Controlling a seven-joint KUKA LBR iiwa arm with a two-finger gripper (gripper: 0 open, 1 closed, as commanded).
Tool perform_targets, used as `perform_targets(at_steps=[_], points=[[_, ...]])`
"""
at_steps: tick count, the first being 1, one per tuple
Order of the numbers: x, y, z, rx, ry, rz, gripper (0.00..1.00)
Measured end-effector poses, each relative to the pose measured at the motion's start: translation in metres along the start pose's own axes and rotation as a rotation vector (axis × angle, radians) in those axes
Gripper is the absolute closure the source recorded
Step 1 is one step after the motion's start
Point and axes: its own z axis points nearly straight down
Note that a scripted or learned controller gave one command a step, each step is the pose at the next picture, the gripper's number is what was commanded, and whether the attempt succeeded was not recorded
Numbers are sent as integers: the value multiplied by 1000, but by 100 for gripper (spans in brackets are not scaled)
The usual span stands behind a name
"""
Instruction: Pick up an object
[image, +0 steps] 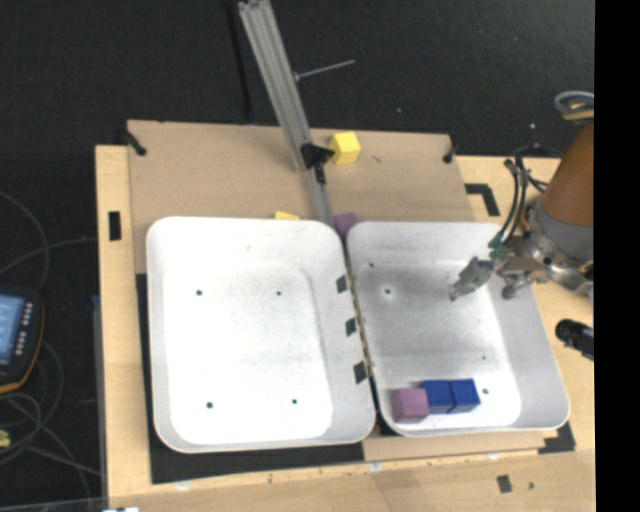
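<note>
A purple block (408, 403) and a blue block (450, 395) lie side by side, touching, against the front wall of the right bin (530, 350). My gripper (484, 289) hangs over the right bin's back right part, well behind the blocks. Its fingers are spread open and there is nothing between them. The grey arm with its orange band (568, 190) comes in from the right edge.
The left bin (170, 300) sits beside the right one. A metal pole (285, 90) slants up from between the bins. A yellow block (346, 147), a small purple block (345, 222) and a yellow piece (287, 215) lie on the bench behind the bins.
</note>
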Motion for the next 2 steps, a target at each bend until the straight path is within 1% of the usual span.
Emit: perform_targets(at_steps=[2], points=[[0,0,0,0,0,1,0]])
